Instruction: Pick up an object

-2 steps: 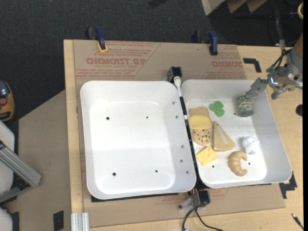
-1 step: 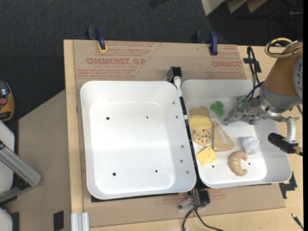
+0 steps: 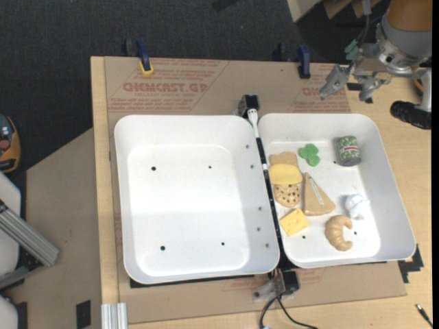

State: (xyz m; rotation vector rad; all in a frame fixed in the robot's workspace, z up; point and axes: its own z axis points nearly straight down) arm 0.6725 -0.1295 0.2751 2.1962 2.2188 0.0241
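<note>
Grey arm with orange band sits at far right, above and beyond the bins; its two-finger gripper (image 3: 350, 82) hangs over the bare brown bench board just past the far edge of the right white shallow bin (image 3: 384, 184), touching none of the objects. Fingers look spread apart with nothing between them, one pale finger angled left, the other darker one toward the right. All pickable items lie in the right bin. Small green leafy plastic piece (image 3: 310, 154) sits toward the far middle, with a dark grey-green cylindrical can with a red-and-white label (image 3: 348, 151) to its right, near the far right corner, apart from it. Along the bin's left side: tan toast-like slice (image 3: 283, 160), yellow round cheese-like piece (image 3: 285, 174) just nearer, overlapping it, then a brown chocolate-chip cookie (image 3: 287, 195) touching that. Beige wedge-shaped slice (image 3: 317, 199) lies just right of the cookie. Yellow cheese block (image 3: 294, 222) sits near the bin's near left, just below the cookie. Tan plastic croissant (image 3: 339, 232) lies to the right of the block, near edge side. Small white-and-blue crumpled object (image 3: 354, 205) sits just beyond the croissant. Left white shallow bin (image 3: 130, 149) lies beside the right one, rims touching, joined by black clips.
</note>
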